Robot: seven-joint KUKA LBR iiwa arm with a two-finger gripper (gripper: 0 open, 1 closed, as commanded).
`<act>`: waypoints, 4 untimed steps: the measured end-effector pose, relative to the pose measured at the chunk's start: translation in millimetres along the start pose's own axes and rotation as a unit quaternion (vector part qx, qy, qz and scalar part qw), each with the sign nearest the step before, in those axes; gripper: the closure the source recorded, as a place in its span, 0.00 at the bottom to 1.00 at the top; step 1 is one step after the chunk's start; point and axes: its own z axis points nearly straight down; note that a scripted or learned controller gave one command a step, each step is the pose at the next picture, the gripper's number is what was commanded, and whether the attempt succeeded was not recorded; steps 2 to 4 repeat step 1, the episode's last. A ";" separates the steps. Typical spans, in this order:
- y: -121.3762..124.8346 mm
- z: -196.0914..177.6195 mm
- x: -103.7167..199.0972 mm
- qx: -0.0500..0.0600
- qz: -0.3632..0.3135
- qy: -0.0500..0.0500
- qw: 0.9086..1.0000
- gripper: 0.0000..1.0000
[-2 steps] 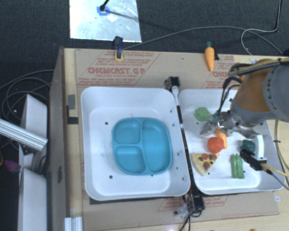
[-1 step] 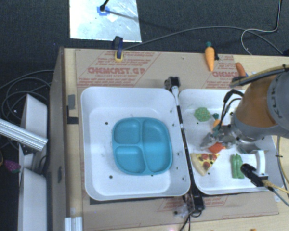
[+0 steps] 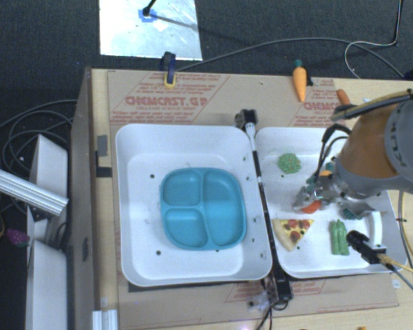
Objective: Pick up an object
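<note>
- Reaching into the right bin from the right: the gripper sits low over the bin's middle, grey arm with its orange band above it.
- Target looks like the small red-orange object right at the fingertips. It's touching or just under them; can't tell which.
- Finger state: can't tell how far open they are. The metal tips blur together at this angle, and nothing is clearly seen between them, so I'm not calling it a grasp.
- Other candidates in the same bin: pizza slice just near-left of the tips, green broccoli-like piece on the far side, green bean-like piece nearer and to the right.
- To do this step well, my read:
  - centre the tips over the red-orange object so one finger lands on each side, not on top
  - go down vertically until near the bin floor before closing; the object is low and flat-looking
  - keep clear of the pizza slice, as it's close enough to get nudged or pinched along
  - close, then lift straight up slowly and verify something is actually between the fingers
- Left bin holds a blue divided plate; not relevant to the pick.
- Carrot lies on the bench beyond the bins, far side. Ignore.
</note>
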 end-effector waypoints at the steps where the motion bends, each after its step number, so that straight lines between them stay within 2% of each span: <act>1: -4.2 -134.9 78.6 0.000 -0.001 0.000 1.000 1.00; 4: -4.2 -134.9 78.6 0.000 -0.001 0.000 1.000 1.00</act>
